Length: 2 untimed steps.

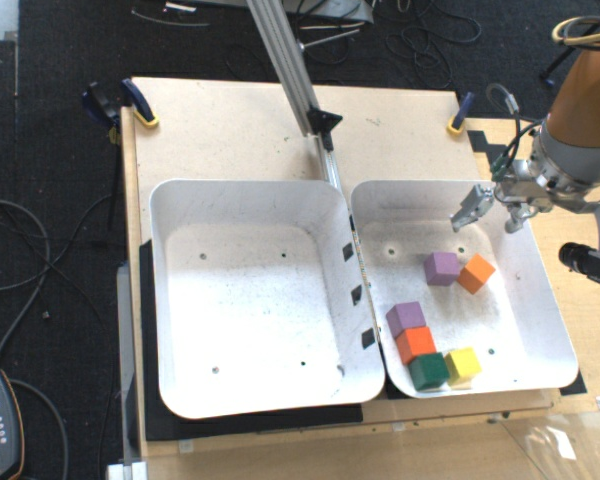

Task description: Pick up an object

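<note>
The right bin [540,298] holds several small blocks. A purple block [442,267] and an orange block [476,274] sit side by side near its middle. Closer to the front lie another purple block [406,317], an orange-red block [415,343], a green block [429,370] and a yellow block [463,364], packed together. My gripper [493,211] hangs open above the bin's back right part, with nothing between its fingers, up and to the right of the purple and orange pair.
The left bin [180,268] stands beside the right one. A metal rail [285,58] slants in from the top to the gap between the bins. Clamps [140,103] sit at the bench's back corners.
</note>
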{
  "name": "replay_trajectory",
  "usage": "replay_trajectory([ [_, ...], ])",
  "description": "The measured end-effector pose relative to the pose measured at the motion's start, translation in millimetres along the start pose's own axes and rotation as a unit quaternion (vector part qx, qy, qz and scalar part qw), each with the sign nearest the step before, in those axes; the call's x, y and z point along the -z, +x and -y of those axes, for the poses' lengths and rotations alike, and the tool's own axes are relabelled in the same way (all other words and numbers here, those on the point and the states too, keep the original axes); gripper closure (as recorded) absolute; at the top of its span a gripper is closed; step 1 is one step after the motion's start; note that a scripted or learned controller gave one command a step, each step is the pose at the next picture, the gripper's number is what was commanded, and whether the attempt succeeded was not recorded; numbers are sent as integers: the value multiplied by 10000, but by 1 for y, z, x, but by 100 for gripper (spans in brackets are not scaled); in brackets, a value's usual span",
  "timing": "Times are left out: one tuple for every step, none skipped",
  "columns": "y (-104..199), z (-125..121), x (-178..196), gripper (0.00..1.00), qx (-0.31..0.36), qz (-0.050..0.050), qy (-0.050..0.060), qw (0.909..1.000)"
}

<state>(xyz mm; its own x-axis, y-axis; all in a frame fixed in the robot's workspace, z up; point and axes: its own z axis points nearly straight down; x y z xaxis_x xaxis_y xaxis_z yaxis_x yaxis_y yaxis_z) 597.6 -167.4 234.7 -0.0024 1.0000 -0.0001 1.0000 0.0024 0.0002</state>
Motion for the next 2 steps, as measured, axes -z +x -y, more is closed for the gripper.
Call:
replay_trajectory([
  [40,37,-116,0,-10,-15,47,10000],
  [60,28,-141,0,9,0,7,10000],
])
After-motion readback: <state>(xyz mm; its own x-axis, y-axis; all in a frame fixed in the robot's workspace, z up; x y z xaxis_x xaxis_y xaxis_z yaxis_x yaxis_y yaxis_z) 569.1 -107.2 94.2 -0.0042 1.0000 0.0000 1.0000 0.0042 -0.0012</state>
